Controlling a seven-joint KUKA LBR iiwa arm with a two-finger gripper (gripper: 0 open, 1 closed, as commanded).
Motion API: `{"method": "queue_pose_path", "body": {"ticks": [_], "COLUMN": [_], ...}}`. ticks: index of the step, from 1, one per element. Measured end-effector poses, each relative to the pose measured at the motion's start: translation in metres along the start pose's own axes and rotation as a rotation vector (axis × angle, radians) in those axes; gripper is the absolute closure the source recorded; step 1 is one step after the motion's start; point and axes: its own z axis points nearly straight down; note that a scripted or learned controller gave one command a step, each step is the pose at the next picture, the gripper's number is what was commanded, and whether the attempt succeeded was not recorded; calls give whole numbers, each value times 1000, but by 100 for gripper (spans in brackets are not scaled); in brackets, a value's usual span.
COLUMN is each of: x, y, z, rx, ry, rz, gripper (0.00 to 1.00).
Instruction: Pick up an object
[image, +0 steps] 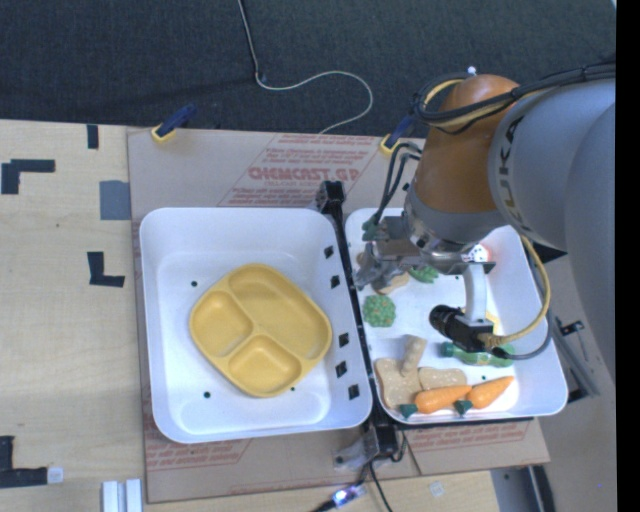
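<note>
A grey robot arm (560, 150) with an orange band reaches from the right over the right-hand bin (535, 405), its gripper (383, 262) low near the bin's left wall. From this slanted overhead view, the wrist covers much of the tool, so it cannot be told how wide the jaws stand or whether anything sits between them.

The candidates for pickup lie crowded in that bin: a knobbly green broccoli floret (379, 310) just below the gripper, a smooth orange carrot (465, 396) along the front wall, pale tan biscuit-like pieces (415, 372) beside it, and a green item (478, 350) partly under a black part of the arm's hardware (450, 322). The left-hand bin (160, 300) carries a glossy yellow divided plate (261, 328) with three rounded compartments.

The risks look plain enough. The gripper works close to the divider between the bins, so a closing finger could strike the wall instead of a toy. The rounded, likely hard plastic pieces could squirt sideways out of a pinch, and the loose cable (530, 320) looping over the bin could snag the clutter.
</note>
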Motion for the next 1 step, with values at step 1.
{"method": "queue_pose_path", "body": {"ticks": [1], "x": [61], "y": [-2], "z": [17], "rx": [2], "ry": [0], "rz": [-1], "gripper": [100]}}
